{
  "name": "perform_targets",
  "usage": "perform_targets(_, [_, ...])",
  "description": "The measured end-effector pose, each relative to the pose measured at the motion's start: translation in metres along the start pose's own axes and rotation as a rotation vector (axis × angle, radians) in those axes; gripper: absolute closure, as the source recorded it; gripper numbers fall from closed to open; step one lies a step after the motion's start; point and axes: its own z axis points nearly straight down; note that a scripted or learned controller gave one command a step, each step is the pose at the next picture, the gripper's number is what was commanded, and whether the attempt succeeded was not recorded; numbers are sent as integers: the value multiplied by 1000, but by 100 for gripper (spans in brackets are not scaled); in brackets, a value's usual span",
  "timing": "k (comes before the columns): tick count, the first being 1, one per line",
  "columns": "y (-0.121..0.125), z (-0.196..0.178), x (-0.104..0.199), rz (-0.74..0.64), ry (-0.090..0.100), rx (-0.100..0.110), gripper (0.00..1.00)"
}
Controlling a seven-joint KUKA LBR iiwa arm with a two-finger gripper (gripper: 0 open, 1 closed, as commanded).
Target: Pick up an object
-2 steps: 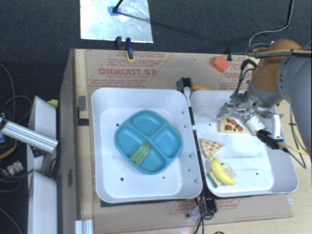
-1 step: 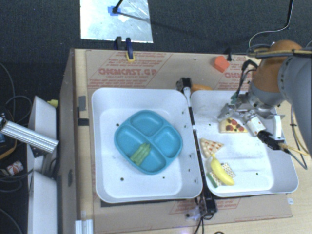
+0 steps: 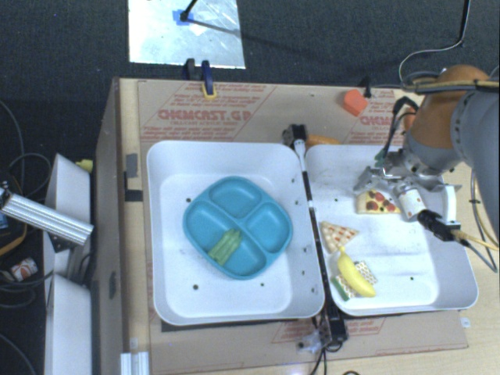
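My gripper (image 3: 373, 184) hangs low over the right bin (image 3: 449, 276), at its upper middle. Right beneath it lies a pizza slice with red dots (image 3: 377, 203), which the fingers seem to touch or hover over. A second pizza slice (image 3: 337, 234) lies further down and left. A yellow banana (image 3: 355, 275) rests on a small green piece near the bin's lower left. In the left bin (image 3: 176, 287) sits a blue divided plate (image 3: 237, 225) with a green piece (image 3: 225, 246) in its lower compartment.
An orange block (image 3: 354, 101) lies on the board behind the right bin. An orange object (image 3: 323, 141) sits at the bins' top divider. Cables run along the right side. A shiny metal sheet (image 3: 187, 22) lies beyond the bench.
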Motion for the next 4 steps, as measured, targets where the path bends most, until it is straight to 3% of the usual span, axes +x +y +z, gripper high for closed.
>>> perform_targets(2, [-27, 0, 2, 0, 0, 2, 0])
perform_targets(3, [-25, -12, 1, -1, 0, -4, 100])
perform_targets(4, [-45, -96, -43, 0, -2, -2, 100])
